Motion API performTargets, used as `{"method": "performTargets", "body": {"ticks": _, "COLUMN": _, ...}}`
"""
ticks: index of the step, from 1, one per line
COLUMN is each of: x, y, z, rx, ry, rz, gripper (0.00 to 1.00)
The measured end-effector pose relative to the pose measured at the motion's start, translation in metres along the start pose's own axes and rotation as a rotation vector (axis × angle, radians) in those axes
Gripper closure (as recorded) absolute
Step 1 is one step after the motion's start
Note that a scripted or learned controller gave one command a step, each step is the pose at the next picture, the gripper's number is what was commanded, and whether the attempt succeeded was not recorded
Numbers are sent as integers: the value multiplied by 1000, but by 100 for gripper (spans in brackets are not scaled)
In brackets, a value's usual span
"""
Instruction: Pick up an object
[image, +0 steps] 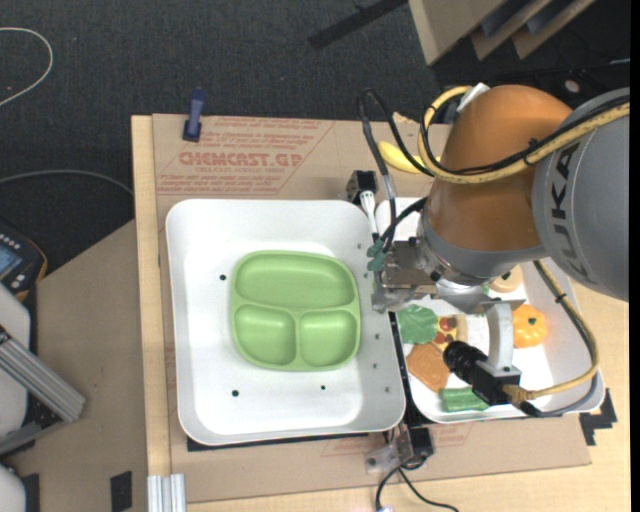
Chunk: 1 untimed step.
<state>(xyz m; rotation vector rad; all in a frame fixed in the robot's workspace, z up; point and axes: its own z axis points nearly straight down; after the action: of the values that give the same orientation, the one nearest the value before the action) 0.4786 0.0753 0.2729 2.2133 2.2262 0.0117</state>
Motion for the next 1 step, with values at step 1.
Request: {"method": "performTargets", "body": {"ticks": 1, "x": 9, "y": 3, "z": -157, "rx": -14, "ry": 2, "rz": 2, "gripper": 100}}
